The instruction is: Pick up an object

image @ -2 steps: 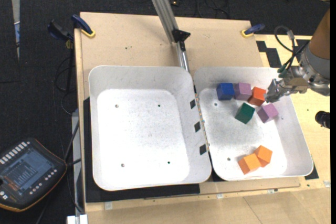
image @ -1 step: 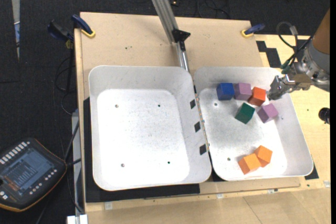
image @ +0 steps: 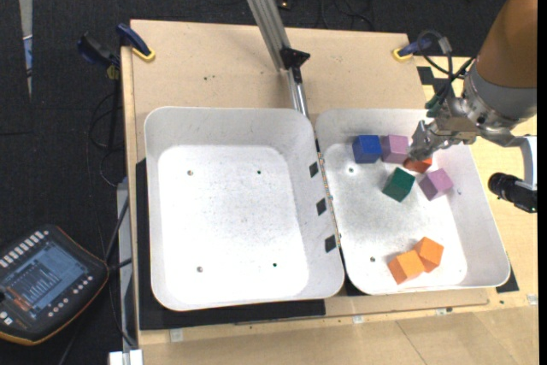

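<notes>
While you look down on the table, the gripper (image: 421,151) sits low in the right bin (image: 479,218) w/ its fingers over a red block (image: 416,166); can't tell if they pinch it. Nearby: blue block (image: 367,148), green block (image: 398,184), 2 orange blocks (image: 416,259).

Bench (image: 222,68) is a plain tan board with two shallow white bins sitting side by side on it: left bin (image: 171,141) and right bin (image: 479,226), touching in the middle. Blue-and-yellow clamps (image: 132,40) grip its back corners.
</notes>
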Controlling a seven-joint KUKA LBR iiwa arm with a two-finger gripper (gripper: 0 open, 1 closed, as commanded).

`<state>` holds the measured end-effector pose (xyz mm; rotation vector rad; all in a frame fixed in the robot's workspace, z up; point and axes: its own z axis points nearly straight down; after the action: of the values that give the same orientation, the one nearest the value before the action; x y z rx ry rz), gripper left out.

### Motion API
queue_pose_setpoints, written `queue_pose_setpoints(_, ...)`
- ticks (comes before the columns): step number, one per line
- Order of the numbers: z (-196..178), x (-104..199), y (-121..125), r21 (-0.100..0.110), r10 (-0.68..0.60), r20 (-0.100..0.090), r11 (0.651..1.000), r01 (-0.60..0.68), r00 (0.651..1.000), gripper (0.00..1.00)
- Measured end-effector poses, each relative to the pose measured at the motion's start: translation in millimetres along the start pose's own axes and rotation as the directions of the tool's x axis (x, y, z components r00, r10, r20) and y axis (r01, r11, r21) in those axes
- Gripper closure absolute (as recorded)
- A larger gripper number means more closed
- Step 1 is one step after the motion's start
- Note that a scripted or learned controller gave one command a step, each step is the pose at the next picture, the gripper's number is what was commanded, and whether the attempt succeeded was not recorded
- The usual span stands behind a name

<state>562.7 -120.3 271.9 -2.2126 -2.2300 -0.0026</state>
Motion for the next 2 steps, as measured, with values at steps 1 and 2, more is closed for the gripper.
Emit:
queue_pose_setpoints(1,2.9,47.5,-0.7,0.002,0.0,0.0,1.0,0.0,1.0,1.0)
queue_pose_setpoints(2,3.8,98.6,8.3,0.0,0.0,0.0,1.0,0.0,1.0,1.0)
